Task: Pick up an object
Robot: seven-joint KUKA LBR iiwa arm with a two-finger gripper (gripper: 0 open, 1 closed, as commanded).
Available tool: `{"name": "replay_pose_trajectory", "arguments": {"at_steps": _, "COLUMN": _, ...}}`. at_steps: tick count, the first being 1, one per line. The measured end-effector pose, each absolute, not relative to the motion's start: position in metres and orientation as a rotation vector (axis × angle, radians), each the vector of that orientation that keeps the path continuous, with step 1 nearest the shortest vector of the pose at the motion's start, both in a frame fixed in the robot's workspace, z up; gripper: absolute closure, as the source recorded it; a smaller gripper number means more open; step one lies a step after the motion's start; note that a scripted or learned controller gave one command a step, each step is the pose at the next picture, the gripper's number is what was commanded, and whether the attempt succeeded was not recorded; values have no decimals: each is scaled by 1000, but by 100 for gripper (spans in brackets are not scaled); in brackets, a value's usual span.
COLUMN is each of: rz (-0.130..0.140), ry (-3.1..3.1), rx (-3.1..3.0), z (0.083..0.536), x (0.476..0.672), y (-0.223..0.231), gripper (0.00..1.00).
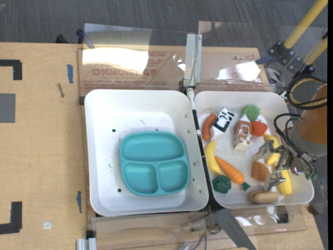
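Low at the frame's right, in the right bin (304, 194), the gripper (278, 166) hangs over a corn cob (283, 184), bread piece (259, 169) and bun (264, 196). Whether its fingers are parted or hold anything, I cannot tell. A clean pick likely needs one toy singled out, the corn say, with the fingers straddling it clear of neighbours. Further left lie a carrot (230, 170), banana (210, 158), broccoli (222, 184) and sausage (207, 126). The left bin (99, 139) holds a teal tray (154, 162).

Arm (312, 126) is a chunky grey thing with an orange band near the wrist, black cables looping around it at about 12 o'clock. Gripper (279, 166) end is bare metal, kinda skeletal, lots of little linkages.
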State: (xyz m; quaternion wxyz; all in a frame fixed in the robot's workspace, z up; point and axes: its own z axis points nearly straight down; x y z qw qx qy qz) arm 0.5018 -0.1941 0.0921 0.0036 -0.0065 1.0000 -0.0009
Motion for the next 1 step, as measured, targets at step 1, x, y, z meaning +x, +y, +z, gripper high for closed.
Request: {"name": "replay_pose_trajectory", "arguments": {"at_steps": 1, "rz": -1, "ry": 3124, "rx": -103, "z": 90, "x": 557, "y": -122, "gripper": 0}}
